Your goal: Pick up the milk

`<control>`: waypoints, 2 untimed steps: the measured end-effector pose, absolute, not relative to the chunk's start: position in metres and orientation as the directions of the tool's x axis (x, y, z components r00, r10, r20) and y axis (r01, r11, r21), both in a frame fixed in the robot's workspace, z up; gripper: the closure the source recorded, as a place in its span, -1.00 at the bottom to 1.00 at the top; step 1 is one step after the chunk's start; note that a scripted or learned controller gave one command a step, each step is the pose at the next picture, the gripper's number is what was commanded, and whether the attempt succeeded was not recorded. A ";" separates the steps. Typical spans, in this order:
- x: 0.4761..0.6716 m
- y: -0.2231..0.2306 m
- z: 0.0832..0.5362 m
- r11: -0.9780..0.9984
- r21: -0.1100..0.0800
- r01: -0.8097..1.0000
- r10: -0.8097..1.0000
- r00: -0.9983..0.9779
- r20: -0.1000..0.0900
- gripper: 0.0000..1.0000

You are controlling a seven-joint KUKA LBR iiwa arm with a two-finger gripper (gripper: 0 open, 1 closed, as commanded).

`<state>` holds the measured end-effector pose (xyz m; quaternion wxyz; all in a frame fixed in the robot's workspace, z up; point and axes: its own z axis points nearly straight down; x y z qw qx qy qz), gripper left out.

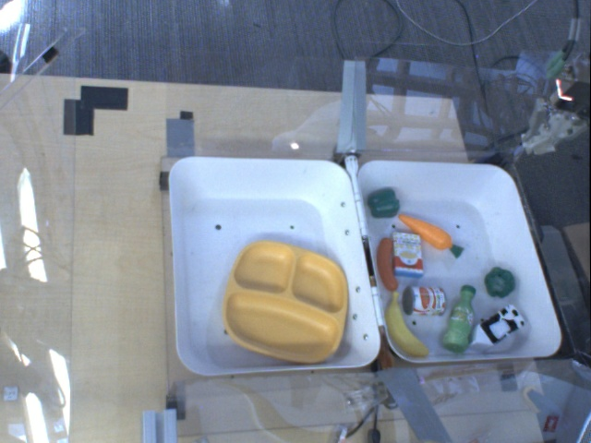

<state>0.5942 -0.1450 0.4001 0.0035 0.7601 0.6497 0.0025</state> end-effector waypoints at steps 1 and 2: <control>0.670 -0.099 0.437 -0.144 0.008 0.989 0.990 0.144 0.000 1.00; 0.659 -0.158 0.437 -0.177 0.008 0.984 0.984 0.177 -0.001 1.00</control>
